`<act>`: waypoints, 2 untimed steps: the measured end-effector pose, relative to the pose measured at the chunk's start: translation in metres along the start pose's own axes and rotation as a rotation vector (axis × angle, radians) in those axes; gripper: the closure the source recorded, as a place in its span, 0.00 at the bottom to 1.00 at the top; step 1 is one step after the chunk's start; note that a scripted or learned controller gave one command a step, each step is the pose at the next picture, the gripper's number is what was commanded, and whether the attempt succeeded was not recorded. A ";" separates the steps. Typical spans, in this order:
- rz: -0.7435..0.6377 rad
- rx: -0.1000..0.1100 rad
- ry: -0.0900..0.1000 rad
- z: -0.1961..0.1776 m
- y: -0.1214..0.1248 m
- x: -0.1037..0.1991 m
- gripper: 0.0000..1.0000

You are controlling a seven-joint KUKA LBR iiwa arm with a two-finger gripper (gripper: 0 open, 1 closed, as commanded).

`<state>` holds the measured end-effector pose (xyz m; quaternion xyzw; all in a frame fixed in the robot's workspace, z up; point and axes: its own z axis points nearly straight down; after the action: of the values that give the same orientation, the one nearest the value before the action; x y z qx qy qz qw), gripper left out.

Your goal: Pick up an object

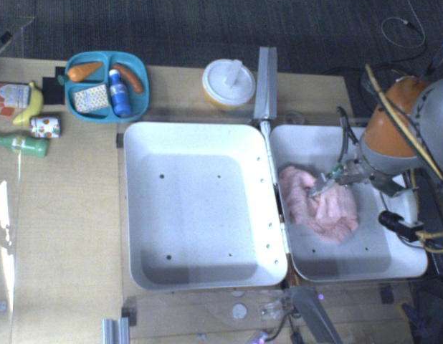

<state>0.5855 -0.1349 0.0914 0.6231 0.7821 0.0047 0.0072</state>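
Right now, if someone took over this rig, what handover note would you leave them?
Gripper: down in the right bin, at the top edge of the pink cloth. Whether it is open or shut cannot be told from the camera view.
Job's things: the pink cloth lies crumpled on the right bin's floor, toward its left side. The left bin sits beside it.
Done: the arm has reached the cloth.
Left: confirm a grasp and lift the cloth; it is not yet raised.
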 end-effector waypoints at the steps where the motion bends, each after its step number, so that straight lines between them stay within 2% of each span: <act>1: -0.090 0.000 -0.001 0.000 0.024 0.029 0.00; 2: -0.097 0.001 0.000 0.001 0.069 0.024 0.00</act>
<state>0.6472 -0.0966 0.0911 0.5845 0.8114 0.0036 0.0072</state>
